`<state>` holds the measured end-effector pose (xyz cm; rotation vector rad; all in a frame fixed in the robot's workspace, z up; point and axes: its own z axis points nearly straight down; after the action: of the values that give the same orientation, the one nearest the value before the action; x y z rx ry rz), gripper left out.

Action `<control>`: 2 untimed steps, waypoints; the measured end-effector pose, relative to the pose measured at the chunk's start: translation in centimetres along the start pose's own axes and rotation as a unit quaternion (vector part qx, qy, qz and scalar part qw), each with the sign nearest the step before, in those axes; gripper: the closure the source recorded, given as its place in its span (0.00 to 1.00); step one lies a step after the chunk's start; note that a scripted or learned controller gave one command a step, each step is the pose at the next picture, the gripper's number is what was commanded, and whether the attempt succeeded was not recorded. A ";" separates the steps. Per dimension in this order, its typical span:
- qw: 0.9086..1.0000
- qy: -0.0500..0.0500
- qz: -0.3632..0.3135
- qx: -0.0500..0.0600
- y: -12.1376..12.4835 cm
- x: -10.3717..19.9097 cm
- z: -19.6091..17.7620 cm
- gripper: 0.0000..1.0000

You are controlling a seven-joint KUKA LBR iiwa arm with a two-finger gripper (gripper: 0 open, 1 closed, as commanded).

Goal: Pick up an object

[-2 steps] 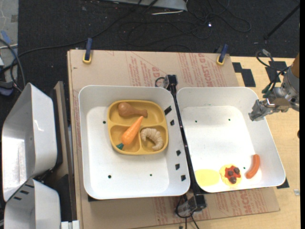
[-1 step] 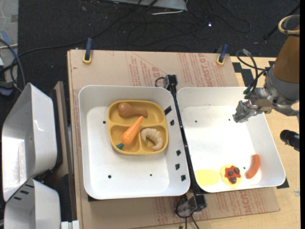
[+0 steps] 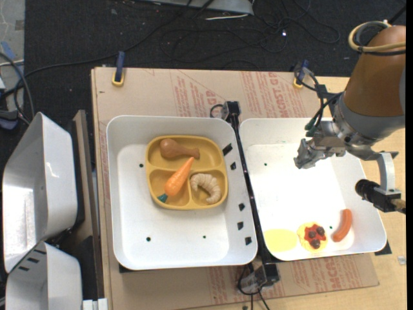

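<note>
Camera view, fixed above bench: two white bins side by side on a cardboard-covered bench top (image 3: 193, 82).

Left bin (image 3: 129, 237): one yellow divided plate (image 3: 153, 154) near the bin's middle, holding three toy foods, one per compartment — one drumstick (image 3: 179, 149) in the far compartment, one carrot (image 3: 179, 177) lying aslant in the near-left compartment, one shrimp (image 3: 207, 186) in the near-right compartment.

Right bin (image 3: 277, 134): three loose items, all along the near edge toward the near-right corner — one flat yellow disc (image 3: 281, 239), one small tart with red and dark berries (image 3: 314, 235) just beside the disc, one orange sausage (image 3: 342, 225) near the tart, tilted against the right wall.

Gripper (image 3: 308, 157) over the right bin's middle, toward its far half, well apart from all three items. Fingers' state: cannot tell; nothing seen held.

Surroundings: two clamps on the bench's far edge, one orange (image 3: 118, 70), one at the far-right (image 3: 301, 73). Cables on the dark floor (image 3: 58, 24) beyond. Further white tubs (image 3: 32, 186) off the bench's left edge.
</note>
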<state>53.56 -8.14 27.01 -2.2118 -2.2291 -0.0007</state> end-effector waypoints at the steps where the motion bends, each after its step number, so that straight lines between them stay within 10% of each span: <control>1: 1.000 0.000 0.000 0.000 -0.8 5.0 -0.1 1.00; 2: 1.000 0.000 0.000 0.001 -1.5 9.8 1.9 1.00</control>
<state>51.95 1.63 25.08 -2.2110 -2.2274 0.0015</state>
